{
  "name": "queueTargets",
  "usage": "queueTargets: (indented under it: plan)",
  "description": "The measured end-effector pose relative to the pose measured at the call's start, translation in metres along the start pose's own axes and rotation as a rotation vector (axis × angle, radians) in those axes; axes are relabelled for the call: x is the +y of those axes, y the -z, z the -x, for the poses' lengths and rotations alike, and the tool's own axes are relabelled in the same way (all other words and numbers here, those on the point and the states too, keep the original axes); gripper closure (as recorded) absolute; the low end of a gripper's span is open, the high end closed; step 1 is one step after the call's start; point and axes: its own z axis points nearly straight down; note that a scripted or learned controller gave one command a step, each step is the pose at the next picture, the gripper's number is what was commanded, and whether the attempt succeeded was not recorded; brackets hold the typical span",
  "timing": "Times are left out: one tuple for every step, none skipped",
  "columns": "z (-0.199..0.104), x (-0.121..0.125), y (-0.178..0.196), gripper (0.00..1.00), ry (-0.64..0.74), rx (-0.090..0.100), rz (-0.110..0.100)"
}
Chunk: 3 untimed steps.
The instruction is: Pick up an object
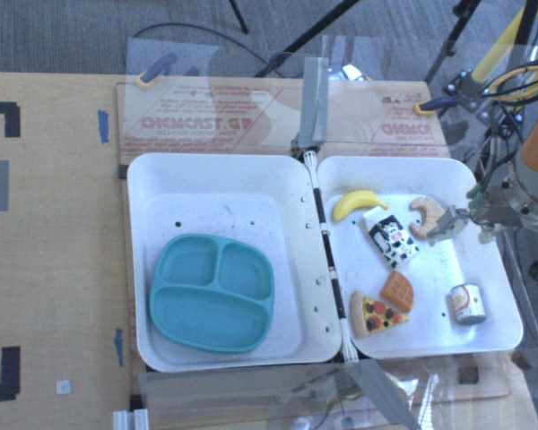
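Fingers (447,225) beside croissant (426,215) — right bin (493,267).

camera view | fixed overhead | slanted down | both bins (217,170) framed

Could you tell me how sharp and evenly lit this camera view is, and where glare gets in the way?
In the camera view, lighting is soft and even, with faint shadows inside the bins; glare washes the clear sheet behind them; the teal plate and banana look reasonably sharp, while the end effector at the right is slightly blurred.
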Motion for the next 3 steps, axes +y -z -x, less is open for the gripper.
queueTargets:
  plan:
    - [-0.029, 0.019, -0.130, 0.00, 0.027, -0.002, 0.008]
    - [-0.040, 0.057, -0.131, 0.00, -0.183, -0.002, 0.006]
    - [-0.040, 0.057, -0.120, 1.00, -0.182, -0.003, 0.009]
